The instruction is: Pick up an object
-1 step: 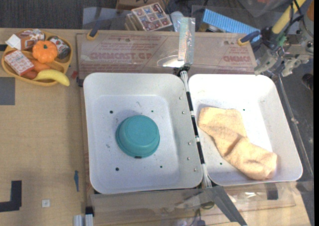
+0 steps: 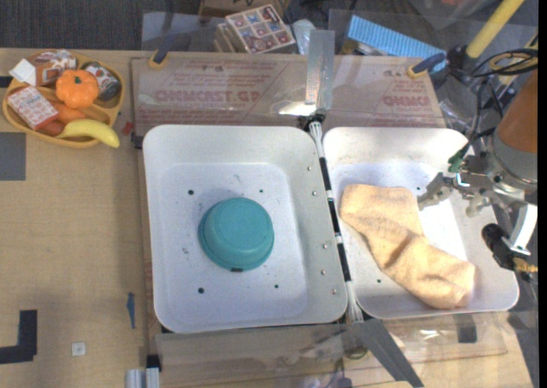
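A crumpled tan cloth (image 2: 402, 243) lies in the right bin (image 2: 385, 149), stretching from its middle toward the front right corner. An upturned teal bowl (image 2: 237, 232) sits in the middle of the left bin (image 2: 171, 164). My gripper (image 2: 462, 216) hangs over the right side of the right bin, just right of the cloth's upper edge. Its fingers are spread open with nothing between them; one light fingertip (image 2: 426, 197) points at the cloth.
A yellow plate (image 2: 17, 113) with a banana, a small pumpkin and packets sits at the bench's far left. Cardboard walls stand behind the bins. Cables and a yellow pole crowd the upper right near the arm.
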Motion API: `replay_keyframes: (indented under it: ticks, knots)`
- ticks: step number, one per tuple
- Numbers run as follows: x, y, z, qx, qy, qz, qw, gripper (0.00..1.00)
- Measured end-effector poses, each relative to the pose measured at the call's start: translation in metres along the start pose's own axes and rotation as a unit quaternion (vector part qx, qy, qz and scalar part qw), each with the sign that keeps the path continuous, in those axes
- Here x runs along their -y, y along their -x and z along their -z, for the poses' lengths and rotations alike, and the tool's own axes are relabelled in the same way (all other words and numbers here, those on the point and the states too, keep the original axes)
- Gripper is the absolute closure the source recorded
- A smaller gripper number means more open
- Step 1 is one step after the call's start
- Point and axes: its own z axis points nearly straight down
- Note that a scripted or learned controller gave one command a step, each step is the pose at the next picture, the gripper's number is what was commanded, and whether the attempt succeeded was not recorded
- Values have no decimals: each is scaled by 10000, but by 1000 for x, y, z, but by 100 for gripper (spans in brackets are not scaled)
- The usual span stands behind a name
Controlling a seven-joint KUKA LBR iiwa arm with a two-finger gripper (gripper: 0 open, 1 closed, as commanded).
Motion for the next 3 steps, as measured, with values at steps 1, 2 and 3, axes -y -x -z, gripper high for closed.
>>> replay_keyframes:
  ticks: [1,2,3]
  knots:
    - [40,6,-79,-2,55,813,9967,0]
    - [-63,-51,-79,6,65,1570,9876,0]
    - [13,-66,-79,2,55,1848,9828,0]
